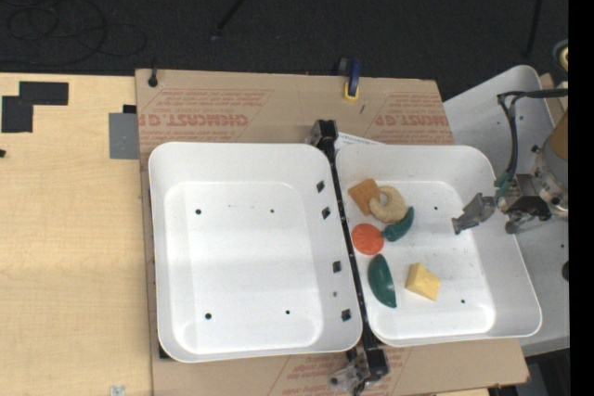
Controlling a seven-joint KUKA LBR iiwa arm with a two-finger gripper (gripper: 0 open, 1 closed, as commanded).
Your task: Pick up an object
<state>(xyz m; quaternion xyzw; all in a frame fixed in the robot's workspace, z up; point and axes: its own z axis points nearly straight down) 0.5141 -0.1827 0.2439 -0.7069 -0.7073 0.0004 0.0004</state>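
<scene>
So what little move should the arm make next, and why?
Probably slide left and lower toward the yellow wedge. The gripper sits over bare floor on the right bin's right side, nothing between its fingers, and the wedge lies apart from the other pieces.

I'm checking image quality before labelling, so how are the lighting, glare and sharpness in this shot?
Camera view: even overhead light; the white bins are bright but keep their detail; soft short shadows under the orange disc and yellow wedge; the end effector looks slightly soft; the floor behind is dark.
</scene>
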